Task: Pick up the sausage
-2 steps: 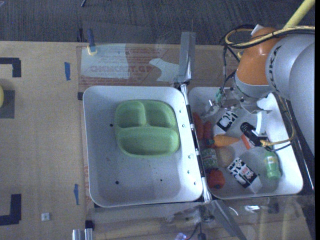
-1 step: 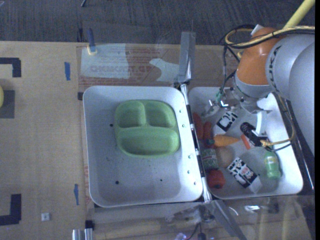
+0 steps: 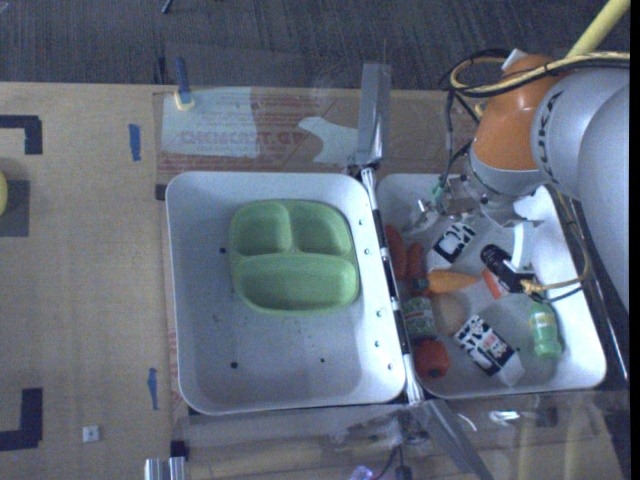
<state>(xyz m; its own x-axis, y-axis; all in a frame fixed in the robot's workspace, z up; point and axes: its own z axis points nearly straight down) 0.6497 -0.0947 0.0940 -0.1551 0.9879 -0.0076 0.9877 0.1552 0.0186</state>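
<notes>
Arm comes in from the right, orange band above the wrist, gripper [image 3: 452,206] low over the back part of the right bin [image 3: 585,363]. Whether it is open or closed: cannot tell, too blurred and the wrist covers it. Nothing visibly held. Sausage [image 3: 395,244] is a reddish-brown link lying against the right bin's left wall, just left of and slightly below the gripper, apart from it. A second reddish link [image 3: 415,261] lies just beside the sausage on its right. Orange carrot-like piece [image 3: 452,281] sits near the bin's middle, below the gripper. Black-and-white printed tag [image 3: 454,241] is just under the gripper. Dark marker-like object [image 3: 503,267] lies right of the carrot-like piece. Green bottle [image 3: 544,332] is toward the right bin's front right; a black-and-white patterned box [image 3: 485,342] is just left of it. Red round item [image 3: 433,357] sits at the right bin's front left corner area. Left bin [image 3: 200,368] touches the right bin's left side and holds a green divided tray [image 3: 294,256], upright, in its back half. Both bins sit on the desk [image 3: 80,298].
</notes>
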